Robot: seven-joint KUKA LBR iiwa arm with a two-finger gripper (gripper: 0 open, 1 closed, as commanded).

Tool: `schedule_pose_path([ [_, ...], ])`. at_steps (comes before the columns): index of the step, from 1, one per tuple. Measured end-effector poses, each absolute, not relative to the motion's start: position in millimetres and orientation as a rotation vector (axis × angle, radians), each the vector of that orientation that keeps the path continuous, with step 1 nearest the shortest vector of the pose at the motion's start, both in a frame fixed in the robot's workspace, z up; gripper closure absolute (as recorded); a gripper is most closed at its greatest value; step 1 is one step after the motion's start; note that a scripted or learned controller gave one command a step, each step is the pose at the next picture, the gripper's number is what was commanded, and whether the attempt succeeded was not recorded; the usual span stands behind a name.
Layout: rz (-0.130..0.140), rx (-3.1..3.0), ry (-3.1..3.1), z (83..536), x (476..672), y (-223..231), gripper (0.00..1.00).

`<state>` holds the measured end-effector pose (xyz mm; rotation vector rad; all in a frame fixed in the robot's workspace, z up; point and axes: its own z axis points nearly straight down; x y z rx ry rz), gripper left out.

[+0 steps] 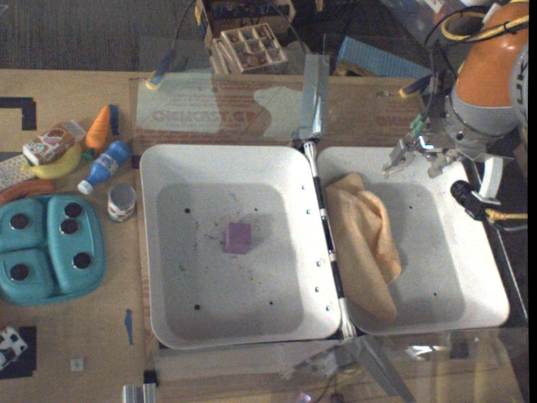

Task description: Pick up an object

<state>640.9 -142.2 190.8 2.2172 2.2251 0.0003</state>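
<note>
A small purple block (237, 238) lies near the middle of the left bin (168, 175). A crumpled tan cloth (367, 240) lies along the left side of the right bin (470, 309). My gripper (414, 161) hangs over the right bin's far edge, up and to the right of the cloth, apart from it. Its fingers (394, 159) are spread, and there is nothing between them. The orange band of the arm (495, 65) shows above it at the upper right.
Left of the bins the bench holds a teal tray (50, 246), a small can (122, 201), a blue bottle (104, 166), a banana (54, 166) and a carrot (100, 128). A wooden box (250, 47) stands behind the bins. Cables (482, 206) run past the right bin's right rim.
</note>
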Motion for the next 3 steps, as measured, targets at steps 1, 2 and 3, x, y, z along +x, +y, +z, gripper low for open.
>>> schedule_pose_path([
  [1, 0.011, 2.057, 2.359, 96.2, 629.7, -99.5, 0.0],
  [2, 0.018, 1.94, 2.451, 94.1, 544.6, -110.0, 0.0],
  [3, 0.028, 1.942, 2.444, 105.7, 546.5, -110.6, 1.0],
])
